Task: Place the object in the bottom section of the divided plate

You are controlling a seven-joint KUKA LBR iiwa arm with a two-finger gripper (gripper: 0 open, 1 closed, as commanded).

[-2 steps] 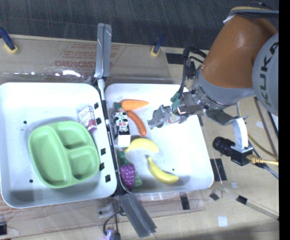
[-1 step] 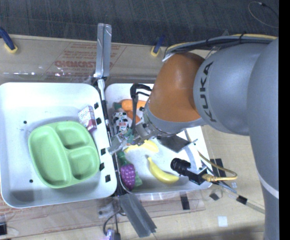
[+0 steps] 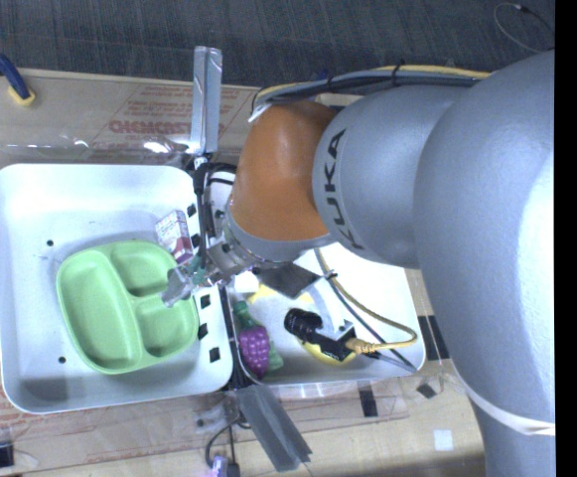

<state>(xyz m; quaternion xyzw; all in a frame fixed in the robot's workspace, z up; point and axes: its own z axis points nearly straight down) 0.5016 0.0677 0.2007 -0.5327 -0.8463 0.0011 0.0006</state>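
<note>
The gripper (image 3: 183,284) is hovering over the right edge of the green divided plate (image 3: 99,316) in the left bin (image 3: 30,227); whether its fingers are parted or holding anything cannot be told. Just above them, a small pink-labelled packet (image 3: 174,232) is lying at the plate's rim. Farther right, a purple grape bunch (image 3: 254,346) is sitting in the right bin (image 3: 407,351).

We are seeing two white bins (image 3: 30,266), one green divided plate (image 3: 119,306), one small packet (image 3: 174,232), one purple grape bunch (image 3: 254,346) and one blue clamp (image 3: 13,78).
</note>
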